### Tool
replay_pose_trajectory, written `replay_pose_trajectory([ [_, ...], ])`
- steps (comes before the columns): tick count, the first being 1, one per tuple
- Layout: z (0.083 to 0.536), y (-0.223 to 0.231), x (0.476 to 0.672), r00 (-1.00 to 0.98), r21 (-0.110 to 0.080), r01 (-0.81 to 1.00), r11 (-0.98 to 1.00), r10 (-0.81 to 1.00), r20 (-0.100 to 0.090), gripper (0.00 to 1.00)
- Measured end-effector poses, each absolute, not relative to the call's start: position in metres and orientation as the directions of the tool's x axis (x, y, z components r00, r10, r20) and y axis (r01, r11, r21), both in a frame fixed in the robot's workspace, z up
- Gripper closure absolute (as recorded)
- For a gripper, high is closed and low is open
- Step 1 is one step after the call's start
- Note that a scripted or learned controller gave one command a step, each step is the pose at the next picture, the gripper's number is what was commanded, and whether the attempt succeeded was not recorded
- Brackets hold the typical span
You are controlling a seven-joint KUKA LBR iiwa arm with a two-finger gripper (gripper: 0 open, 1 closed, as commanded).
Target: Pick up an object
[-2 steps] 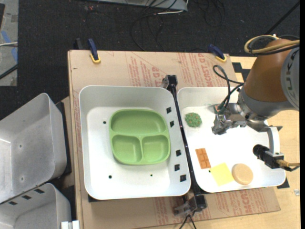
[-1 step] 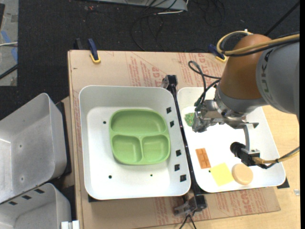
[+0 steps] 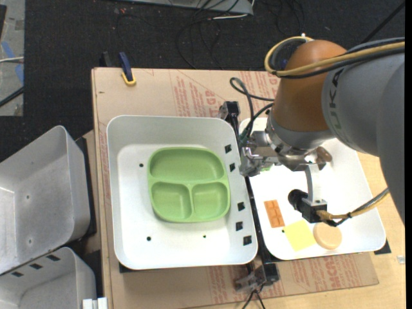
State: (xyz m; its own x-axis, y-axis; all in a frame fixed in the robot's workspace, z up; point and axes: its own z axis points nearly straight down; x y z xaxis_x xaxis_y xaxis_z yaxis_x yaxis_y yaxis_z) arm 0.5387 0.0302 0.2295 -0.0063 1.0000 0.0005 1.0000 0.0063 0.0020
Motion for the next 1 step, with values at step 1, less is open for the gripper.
replay_pose_trajectory([
  [1, 0.2358, 0.0802, 0.5521, -0.006, 0.002, 1.000, 0.006, 1.000, 0.001, 1.00],
])
